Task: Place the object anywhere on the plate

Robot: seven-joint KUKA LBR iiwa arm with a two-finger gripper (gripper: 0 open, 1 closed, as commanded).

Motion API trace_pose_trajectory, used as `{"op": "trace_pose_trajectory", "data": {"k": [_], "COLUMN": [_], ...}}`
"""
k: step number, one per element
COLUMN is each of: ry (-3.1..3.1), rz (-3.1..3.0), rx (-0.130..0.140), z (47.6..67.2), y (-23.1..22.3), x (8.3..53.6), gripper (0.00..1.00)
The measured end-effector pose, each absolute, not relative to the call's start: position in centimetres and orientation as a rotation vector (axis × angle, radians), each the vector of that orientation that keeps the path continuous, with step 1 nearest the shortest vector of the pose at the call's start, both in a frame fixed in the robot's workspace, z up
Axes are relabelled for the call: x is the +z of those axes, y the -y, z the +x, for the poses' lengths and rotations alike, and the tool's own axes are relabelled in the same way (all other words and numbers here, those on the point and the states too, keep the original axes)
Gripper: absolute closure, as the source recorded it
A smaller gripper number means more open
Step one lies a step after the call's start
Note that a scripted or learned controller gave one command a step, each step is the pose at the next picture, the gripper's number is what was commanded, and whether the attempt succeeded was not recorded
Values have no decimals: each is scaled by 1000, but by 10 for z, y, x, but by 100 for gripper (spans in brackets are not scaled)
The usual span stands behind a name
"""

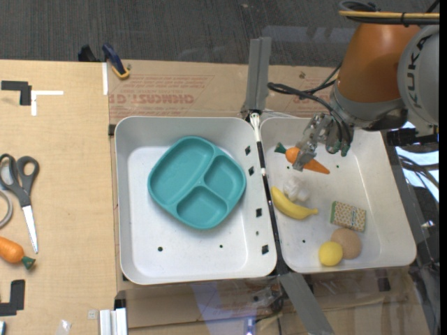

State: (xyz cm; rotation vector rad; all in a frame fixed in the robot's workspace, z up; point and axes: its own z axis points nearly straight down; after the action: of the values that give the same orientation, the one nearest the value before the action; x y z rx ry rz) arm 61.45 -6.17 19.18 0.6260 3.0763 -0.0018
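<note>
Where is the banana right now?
The banana lies in the right bin, near its left wall, just below the carrot and left of the small patterned block.

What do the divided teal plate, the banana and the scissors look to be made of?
Teal plate: likely moulded plastic, matte; uniform colour and soft rounded dividers. Banana: probably a plastic toy; even yellow with a smooth, slightly glossy skin. Scissors: metal blades with a bright sheen, and grey handles, seemingly plastic.
</note>
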Motion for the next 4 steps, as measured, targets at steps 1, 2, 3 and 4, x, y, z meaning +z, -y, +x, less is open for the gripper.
{"op": "trace_pose_trajectory", "data": {"k": [1, 2, 3, 4], "ry": [-3091, -3130, -3129, -3139], "rz": [540, 244, 244, -12], "rx": [1, 1, 1, -1], "z": [644, 587, 587, 581], "y": [-11, -45, -45, 44], "x": [236, 288, 288, 268], "gripper": [100, 100, 0, 0]}}
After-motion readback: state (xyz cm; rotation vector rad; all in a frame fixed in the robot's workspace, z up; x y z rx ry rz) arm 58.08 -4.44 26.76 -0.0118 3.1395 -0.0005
